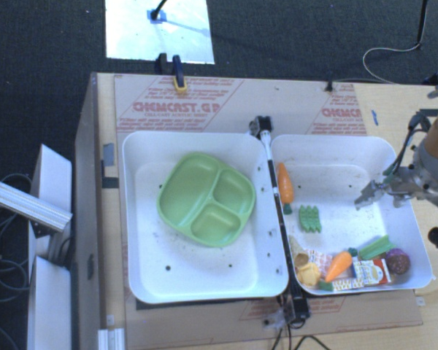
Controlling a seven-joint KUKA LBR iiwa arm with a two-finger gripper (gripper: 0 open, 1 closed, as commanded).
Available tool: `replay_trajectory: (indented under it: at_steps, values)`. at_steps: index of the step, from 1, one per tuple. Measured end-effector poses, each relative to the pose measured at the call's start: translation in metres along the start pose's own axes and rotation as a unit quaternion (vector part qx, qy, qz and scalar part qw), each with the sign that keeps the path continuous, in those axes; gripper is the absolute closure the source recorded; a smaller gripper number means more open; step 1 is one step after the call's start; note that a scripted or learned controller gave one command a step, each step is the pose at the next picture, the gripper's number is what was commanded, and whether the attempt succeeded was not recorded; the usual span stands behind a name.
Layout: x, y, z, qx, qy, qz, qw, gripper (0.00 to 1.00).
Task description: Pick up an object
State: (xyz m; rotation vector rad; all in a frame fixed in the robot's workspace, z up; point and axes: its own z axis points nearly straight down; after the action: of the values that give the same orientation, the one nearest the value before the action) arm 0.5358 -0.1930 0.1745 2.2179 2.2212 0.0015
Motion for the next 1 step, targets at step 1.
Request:
replay_trajectory:
  at_steps: [1]
  values:
    - [0.0779,0.0287,0.0864,-0.003,0.001,-0.001,1.0000,0.00]
